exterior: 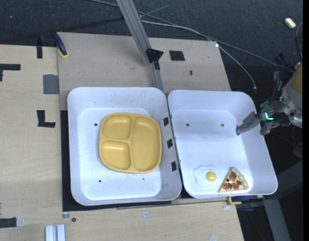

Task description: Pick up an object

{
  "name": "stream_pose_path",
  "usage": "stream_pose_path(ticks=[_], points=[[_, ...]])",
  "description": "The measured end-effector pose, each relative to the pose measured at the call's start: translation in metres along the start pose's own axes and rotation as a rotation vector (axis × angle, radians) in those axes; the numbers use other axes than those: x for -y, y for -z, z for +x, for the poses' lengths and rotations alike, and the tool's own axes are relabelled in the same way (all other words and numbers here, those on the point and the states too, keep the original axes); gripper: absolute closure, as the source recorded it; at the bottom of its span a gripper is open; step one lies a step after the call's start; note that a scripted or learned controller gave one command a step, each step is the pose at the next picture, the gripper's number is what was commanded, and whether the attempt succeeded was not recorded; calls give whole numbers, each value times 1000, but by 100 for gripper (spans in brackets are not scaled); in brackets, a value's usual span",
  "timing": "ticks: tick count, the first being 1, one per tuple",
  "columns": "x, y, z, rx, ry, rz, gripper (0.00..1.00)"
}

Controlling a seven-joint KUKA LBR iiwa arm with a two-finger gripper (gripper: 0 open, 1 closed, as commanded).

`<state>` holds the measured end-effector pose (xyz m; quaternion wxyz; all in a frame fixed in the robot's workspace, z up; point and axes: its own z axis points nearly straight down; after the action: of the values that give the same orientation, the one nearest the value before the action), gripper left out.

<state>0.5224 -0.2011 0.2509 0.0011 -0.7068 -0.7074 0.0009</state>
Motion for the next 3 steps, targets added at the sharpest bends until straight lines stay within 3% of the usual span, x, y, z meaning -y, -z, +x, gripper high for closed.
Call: stream_pose_path(ticks=[1, 3], points=[[0, 0, 0, 0, 0, -1, 0], [-8, -116, 2, -1, -1, 4, 0]])
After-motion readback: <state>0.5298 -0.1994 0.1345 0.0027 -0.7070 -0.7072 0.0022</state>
